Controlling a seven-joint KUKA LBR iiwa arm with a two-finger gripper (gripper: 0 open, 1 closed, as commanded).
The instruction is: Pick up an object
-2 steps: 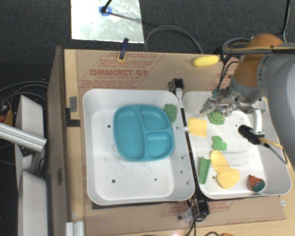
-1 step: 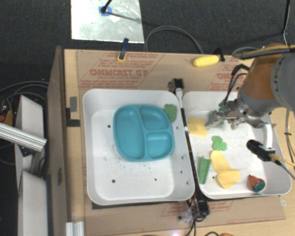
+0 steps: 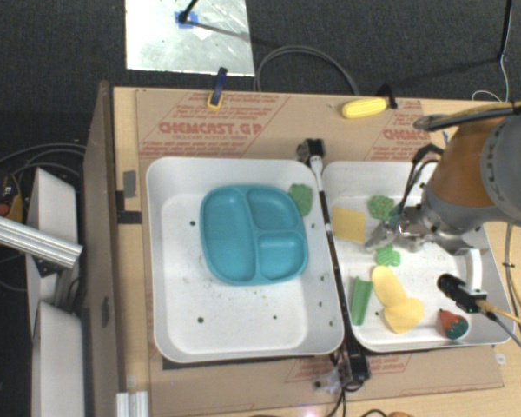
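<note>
While the left bin holds a blue divided plate, the right bin carries toy foods; the gripper, fingers parted, hangs over a green piece at six o'clock.

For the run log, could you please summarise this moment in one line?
gripper low in right bin | among green pieces | grasp unconfirmed | blue tray in left bin

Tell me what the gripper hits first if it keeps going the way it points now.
Probably the yellow square piece: the gripper points left across the right bin. Depth is unclear, so it might pass above it.
</note>
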